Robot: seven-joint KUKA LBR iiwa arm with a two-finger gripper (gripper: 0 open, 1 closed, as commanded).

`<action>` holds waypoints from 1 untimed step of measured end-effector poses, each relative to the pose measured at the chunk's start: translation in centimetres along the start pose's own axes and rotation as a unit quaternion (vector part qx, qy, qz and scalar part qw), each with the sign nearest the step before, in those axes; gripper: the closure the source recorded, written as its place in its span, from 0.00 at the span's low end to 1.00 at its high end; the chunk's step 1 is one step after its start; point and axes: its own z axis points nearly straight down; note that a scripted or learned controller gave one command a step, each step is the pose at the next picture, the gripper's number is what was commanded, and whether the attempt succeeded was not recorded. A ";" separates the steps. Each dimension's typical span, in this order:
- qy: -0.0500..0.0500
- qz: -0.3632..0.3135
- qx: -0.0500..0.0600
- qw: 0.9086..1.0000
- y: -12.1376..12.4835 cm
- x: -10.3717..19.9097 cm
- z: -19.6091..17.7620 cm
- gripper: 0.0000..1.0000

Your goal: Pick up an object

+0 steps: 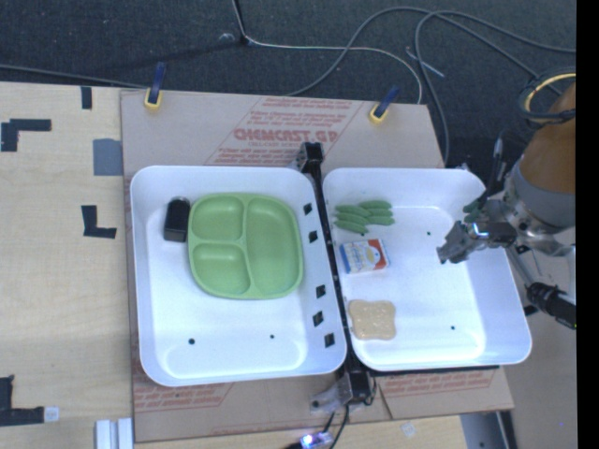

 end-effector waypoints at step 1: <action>0.001 -0.002 0.002 1.000 1.5 5.7 1.3 1.00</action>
